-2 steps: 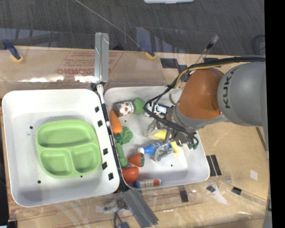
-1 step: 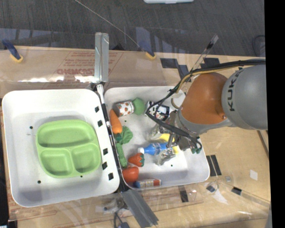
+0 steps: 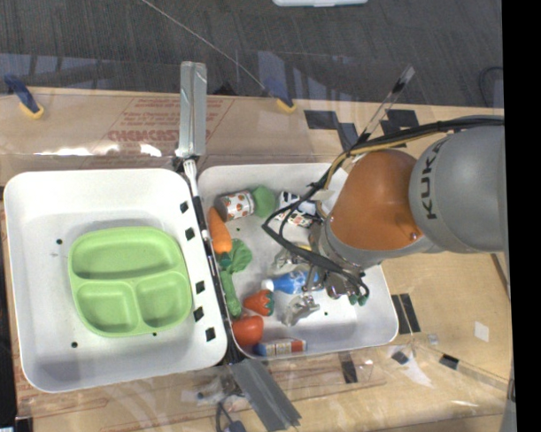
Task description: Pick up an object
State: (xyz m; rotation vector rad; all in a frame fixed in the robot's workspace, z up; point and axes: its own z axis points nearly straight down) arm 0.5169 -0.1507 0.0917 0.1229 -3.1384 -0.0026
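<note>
My gripper [image 3: 300, 305] is down in the right bin [image 3: 381, 326], low over its floor near the middle, under the orange band [image 3: 376, 202] of the arm. A blue and white object [image 3: 284, 282] lies right against the gripper's left side; whether it is held cannot be made out. Close by on the left lie a red strawberry-like toy [image 3: 257, 301], a red tomato [image 3: 248, 331] and a small tube [image 3: 280, 347] along the front wall. The arm hides the bin's right half.
An orange carrot [image 3: 220, 232], a green leafy toy [image 3: 236, 261], a small can [image 3: 237, 205] and a green piece [image 3: 265, 200] sit along the right bin's left and back. The left bin [image 3: 31, 219] holds a green divided tray [image 3: 128, 279].
</note>
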